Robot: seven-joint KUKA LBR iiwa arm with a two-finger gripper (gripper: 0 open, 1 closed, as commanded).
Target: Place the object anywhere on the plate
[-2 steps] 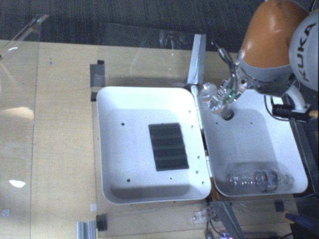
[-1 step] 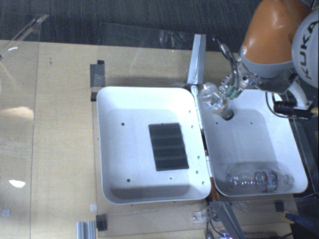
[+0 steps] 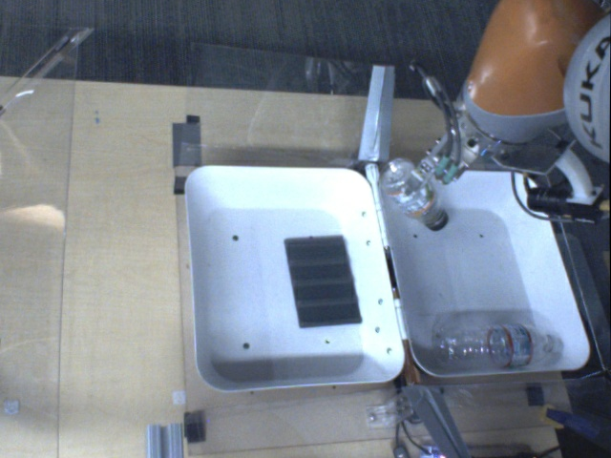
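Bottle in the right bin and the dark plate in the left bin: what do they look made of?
The bottle looks like clear thin plastic: see-through with glossy highlights. The plate looks like matte black ribbed plastic or rubber, with no shine; I can't tell which.

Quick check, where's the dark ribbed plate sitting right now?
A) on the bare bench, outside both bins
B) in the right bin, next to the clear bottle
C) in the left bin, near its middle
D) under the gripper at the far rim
C: the dark plate lies flat near the middle of the left bin; the clear bottle lies in the right bin, at its near edge.
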